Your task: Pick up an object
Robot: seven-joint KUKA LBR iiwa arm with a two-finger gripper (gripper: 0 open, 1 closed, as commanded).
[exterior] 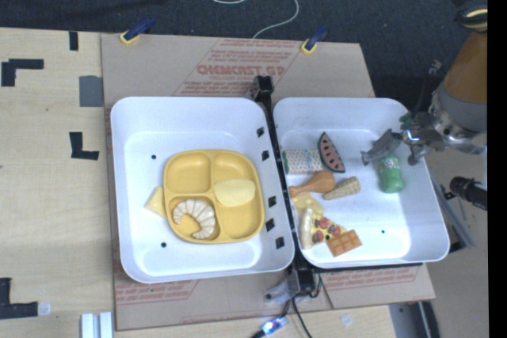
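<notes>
Green plastic marks the likely target: a small green bottle-like object [391,175] lying on the floor of the right bin [412,248], near its right wall and well apart from the other toys. Its long axis runs roughly up and down the camera view. The gripper [394,146] hangs just above the object's upper end, at the tip of the grey arm with its orange band [467,79] that comes in from the right. The fingers are spread, one reaching left and one toward the right, and nothing sits between them. The spread runs across the object's long axis, so a straight descent would, by my judgement, bring the fingers down on either side of it.

Other contents of the right bin, all to the left of the gripper: a watermelon slice [330,152], a speckled pale block [299,161], a drumstick-shaped piece [312,185], a pale cone [341,188] and a waffle-like piece with red dots [334,237]. The left bin [135,249] bears a yellow divided tray [212,195].

Hard to make out: the height between fingertips and green object, since the slanted view gives no depth, and the object's top end, which the gripper's metalwork partly covers. The arm's upper part is cut off at the frame edge.
</notes>
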